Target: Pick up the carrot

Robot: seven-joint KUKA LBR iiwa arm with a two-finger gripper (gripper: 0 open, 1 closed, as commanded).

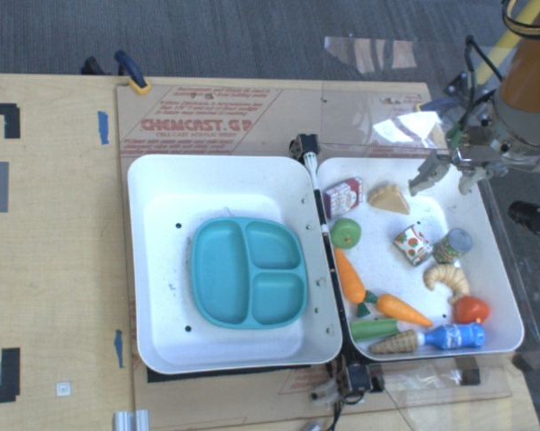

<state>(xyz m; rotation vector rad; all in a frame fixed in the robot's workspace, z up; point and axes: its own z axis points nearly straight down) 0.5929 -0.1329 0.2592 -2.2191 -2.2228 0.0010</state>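
Spread fingers (424, 176) of the gripper (446, 176) hang empty above the right bin (499, 268), well apart from the carrot (402, 309); grey carpet lies beyond the bench.

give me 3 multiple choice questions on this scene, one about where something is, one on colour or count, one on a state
1. Where does the teal divided plate lie?
A. in the left bin
B. in the right bin
C. on the cardboard behind the bins

2. How many carrots lie in the right bin?
A. none
B. two
C. five

3. Where is the hand relative to the carrots?
A. closed around a carrot
B. up near the far right corner of the right bin, apart from both carrots
C. resting on the teal plate

Answers:
1. A, the teal divided plate sits in the left bin.
2. B, one carrot lies along the left wall of the right bin and another carrot lies nearer the front.
3. B, the hand is by the far right corner, with no carrot between its fingers.
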